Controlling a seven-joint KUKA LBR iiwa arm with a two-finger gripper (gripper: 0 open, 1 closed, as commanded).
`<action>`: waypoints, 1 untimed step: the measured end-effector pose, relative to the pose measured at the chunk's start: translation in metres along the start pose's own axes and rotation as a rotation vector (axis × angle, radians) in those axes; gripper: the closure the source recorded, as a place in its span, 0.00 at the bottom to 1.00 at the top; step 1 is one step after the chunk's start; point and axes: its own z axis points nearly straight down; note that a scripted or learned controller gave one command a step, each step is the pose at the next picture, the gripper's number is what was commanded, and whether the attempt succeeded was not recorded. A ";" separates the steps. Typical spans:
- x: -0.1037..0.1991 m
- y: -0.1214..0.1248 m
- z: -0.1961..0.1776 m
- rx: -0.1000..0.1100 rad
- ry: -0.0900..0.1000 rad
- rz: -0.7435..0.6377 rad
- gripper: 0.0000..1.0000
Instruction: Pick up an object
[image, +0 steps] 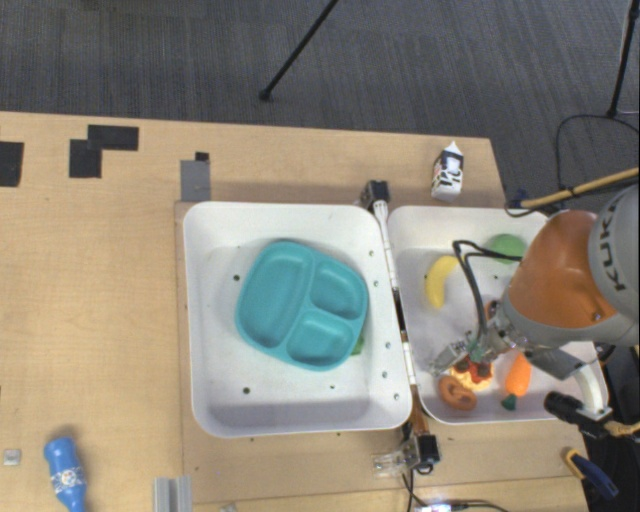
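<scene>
My gripper reaches down into the right bin from under the orange wrist band. It sits directly over a small orange and red round item near the bin's front left corner. An orange carrot lies just right of it. A yellow banana rests toward the bin's back left, and a green object peeks out at the back, partly hidden by the arm.
The left bin holds a teal divided plate. A small white bottle stands on the bench behind the right bin. A blue object lies at the bench's front left. Black cables loop over the right bin.
</scene>
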 end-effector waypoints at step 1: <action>0.000 0.000 0.000 0.000 0.000 0.000 0.00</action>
